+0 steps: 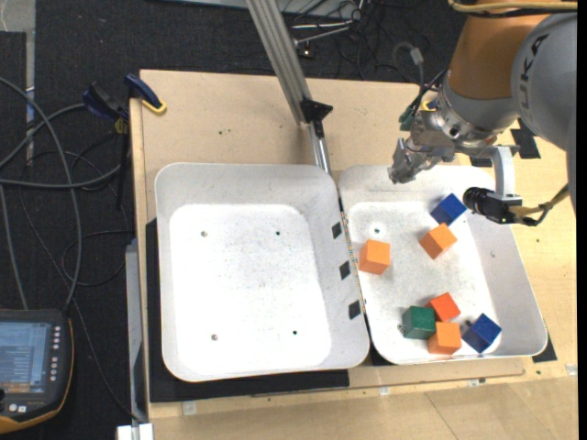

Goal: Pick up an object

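Observation:
My gripper (404,173) hangs over the far edge of the right bin (514,282), its tips pointing down with nothing visibly between them. Several blocks lie in that bin. An orange block (374,256) sits near the bin's left wall, below and left of the gripper. A blue block (448,209) and another orange block (439,240) lie to the gripper's right. At the near end, a green block (420,322), a red-orange block (445,306), an orange block (446,337) and a blue block (481,332) cluster together.
The left bin (243,269) lies beside the right one. A slanted metal pole (280,49) with a black clamp (315,113) reaches down to the gap between the bins. Cables and a blue clamp (124,94) lie at the bench's far left.

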Action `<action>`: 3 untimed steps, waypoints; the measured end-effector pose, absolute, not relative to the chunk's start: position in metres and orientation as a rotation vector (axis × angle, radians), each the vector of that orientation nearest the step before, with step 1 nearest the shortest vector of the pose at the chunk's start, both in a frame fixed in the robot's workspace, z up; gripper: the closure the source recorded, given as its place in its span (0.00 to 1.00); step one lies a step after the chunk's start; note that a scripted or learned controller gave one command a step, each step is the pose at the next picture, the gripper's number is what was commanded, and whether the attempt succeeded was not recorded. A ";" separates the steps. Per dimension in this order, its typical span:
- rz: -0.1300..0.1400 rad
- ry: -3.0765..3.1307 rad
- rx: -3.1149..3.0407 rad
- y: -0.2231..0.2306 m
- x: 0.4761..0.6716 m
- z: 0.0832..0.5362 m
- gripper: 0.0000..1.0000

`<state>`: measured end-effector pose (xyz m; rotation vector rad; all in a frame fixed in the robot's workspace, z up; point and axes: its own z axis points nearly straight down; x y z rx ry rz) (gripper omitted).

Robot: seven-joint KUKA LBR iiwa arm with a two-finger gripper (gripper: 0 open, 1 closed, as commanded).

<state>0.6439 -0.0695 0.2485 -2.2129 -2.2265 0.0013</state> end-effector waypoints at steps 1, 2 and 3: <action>-0.001 -2.229 -2.212 -0.020 0.608 0.252 1.00; 0.002 -2.227 -2.210 0.025 0.574 0.237 1.00; 0.002 -2.228 -2.210 0.077 0.542 0.228 1.00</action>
